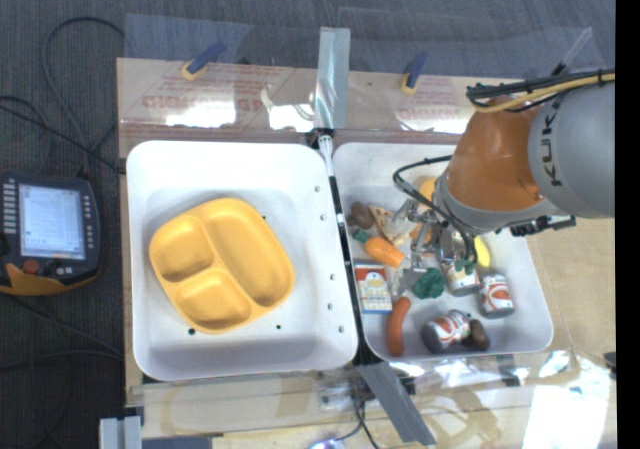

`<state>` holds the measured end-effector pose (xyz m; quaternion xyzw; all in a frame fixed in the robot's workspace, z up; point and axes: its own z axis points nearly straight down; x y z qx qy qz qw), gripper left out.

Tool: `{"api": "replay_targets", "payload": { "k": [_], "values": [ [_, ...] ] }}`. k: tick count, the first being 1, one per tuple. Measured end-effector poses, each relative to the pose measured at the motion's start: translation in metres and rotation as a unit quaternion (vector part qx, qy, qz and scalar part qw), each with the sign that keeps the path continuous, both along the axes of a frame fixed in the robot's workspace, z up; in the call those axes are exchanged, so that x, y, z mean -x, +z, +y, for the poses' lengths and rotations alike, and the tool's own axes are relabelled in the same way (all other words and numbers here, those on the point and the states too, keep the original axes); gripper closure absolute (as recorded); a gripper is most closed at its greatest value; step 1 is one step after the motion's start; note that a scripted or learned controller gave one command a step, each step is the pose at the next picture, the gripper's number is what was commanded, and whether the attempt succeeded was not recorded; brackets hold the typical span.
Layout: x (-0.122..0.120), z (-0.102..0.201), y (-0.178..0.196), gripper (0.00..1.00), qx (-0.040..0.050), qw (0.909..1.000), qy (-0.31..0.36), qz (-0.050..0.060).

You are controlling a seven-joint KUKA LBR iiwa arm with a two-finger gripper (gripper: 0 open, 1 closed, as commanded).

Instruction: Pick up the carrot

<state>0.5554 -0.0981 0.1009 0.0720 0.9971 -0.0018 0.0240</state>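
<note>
Arm (580, 152): grey rounded casing, smooth, matte. White "KU" lettering visible on grey shell beside orange band. Orange band (500, 162): wide, glossy, dome-shaped, just below grey shell toward wrist. Thin black cable looped off band's left side; yellow and black cables run along arm's top above band. Gripper (438, 242): metallic, silver-grey parts, small, cluttered detail, under band.

A bench (140, 97) bears two white bins (150, 337) side by side.

One fixed camera looks slantwise down over both bins (140, 237).
</note>
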Motion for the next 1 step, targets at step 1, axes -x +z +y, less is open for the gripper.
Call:
{"api": "replay_targets", "payload": {
  "k": [1],
  "values": [
    [-0.0375, -0.0015, -0.0039, 0.00, -0.0059, 0.9938, -0.111, 0.010]
  ]
}}
